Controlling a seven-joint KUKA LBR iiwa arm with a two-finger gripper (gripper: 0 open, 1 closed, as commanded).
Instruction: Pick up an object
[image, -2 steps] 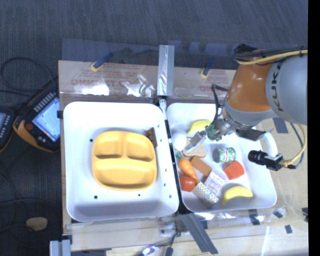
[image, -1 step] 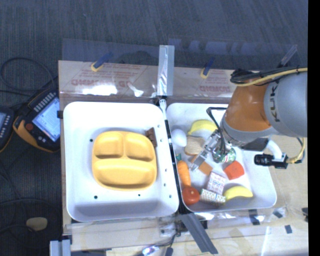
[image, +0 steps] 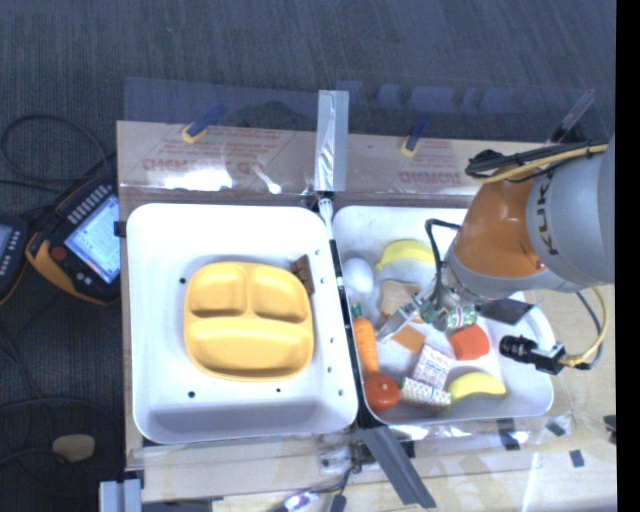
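Note:
The right bin (image: 540, 400) holds several small items. A yellow banana (image: 405, 254) lies at its back, with a white egg (image: 358, 275) to the left. An orange carrot (image: 366, 343) runs along the left wall above a red tomato (image: 381, 390). A small printed box (image: 431, 368), a second banana (image: 476, 384) and a red piece (image: 469, 343) lie toward the front. My gripper (image: 412, 314) is down in the middle of this bin, over a brown piece (image: 409, 338) and beside a green-and-red item (image: 447, 315). Nothing visibly rests in its grasp.
The left bin (image: 150, 400) holds a yellow divided tray (image: 248, 320) in its middle. A metal divider (image: 331, 140) stands between the bins at the back. A handheld pendant (image: 85, 245) with cables lies on the floor at left. A black cable connector (image: 528, 350) hangs near the right bin's right wall.

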